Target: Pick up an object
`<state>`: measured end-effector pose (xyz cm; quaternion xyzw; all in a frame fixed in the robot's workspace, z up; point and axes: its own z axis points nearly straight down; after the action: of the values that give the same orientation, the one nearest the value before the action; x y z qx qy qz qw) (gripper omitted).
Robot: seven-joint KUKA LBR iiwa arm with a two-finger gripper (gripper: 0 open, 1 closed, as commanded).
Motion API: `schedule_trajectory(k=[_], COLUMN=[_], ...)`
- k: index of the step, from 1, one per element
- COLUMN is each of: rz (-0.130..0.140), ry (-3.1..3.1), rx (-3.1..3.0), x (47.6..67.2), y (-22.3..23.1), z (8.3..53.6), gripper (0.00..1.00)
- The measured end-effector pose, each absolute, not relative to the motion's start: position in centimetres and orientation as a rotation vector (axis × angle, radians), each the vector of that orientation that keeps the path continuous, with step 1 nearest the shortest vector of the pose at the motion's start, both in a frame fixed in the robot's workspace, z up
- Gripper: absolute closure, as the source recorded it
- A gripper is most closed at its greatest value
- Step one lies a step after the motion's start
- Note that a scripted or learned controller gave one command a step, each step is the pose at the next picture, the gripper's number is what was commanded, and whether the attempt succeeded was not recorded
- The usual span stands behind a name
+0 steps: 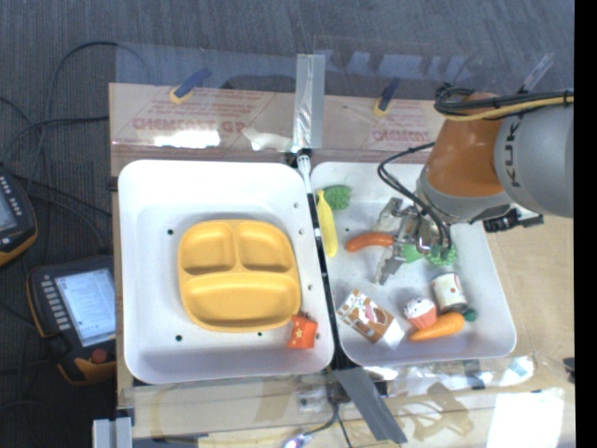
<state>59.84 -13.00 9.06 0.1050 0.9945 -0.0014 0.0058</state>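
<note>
Sitting in the left bin (140, 250): yellow divided plate (240, 273), centred, and a small orange-red block (302, 331) just off its lower right corner, near the divider. Right bin (499, 315) holds the rest. Yellow banana-like piece (326, 222) lies along the left wall, green leafy toy (337, 195) at its top end. Orange chili-shaped piece (367, 242) just right of that. Brown and white carton (367, 316) lower down, tilted. Cupcake toy (421, 314), a small can (449, 292) and a carrot (438, 327) cluster at lower right, touching or nearly so. Gripper (403, 248) hangs over bin centre, beside the chili tip, fingers spread apart, nothing between them. Green item (442, 255) partly hidden behind it.
</note>
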Motion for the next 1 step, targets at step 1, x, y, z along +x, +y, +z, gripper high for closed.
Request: schedule_trajectory(k=[1], rz=[-0.001], ry=[3.087], rx=[0.501], x=[64.05], y=[-9.31], z=[9.04], gripper=[0.00])
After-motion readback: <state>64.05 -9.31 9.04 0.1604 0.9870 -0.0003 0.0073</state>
